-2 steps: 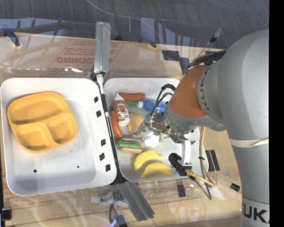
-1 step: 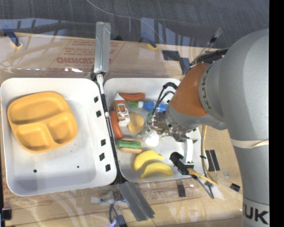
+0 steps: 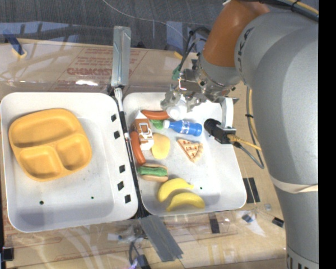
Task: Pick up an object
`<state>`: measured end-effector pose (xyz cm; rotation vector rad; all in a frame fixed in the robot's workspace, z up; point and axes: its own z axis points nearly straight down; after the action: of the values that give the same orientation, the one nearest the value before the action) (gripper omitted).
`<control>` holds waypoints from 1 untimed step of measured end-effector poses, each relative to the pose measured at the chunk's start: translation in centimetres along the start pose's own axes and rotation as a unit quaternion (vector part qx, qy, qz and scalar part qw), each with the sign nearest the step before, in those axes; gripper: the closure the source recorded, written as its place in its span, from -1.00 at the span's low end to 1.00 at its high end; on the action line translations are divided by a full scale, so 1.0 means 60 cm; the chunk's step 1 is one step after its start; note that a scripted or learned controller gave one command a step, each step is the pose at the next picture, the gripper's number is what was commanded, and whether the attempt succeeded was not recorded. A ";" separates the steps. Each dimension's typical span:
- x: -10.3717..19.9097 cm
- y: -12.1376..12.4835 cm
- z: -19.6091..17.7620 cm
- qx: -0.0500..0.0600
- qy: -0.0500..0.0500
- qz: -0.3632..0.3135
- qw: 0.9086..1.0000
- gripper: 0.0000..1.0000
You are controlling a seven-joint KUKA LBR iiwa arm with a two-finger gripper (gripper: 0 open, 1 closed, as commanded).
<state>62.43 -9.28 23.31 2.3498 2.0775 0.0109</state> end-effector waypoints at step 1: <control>0.086 0.002 0.063 0.008 -0.001 0.123 0.992 1.00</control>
<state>63.22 -4.15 19.56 2.5971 1.7792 -0.0089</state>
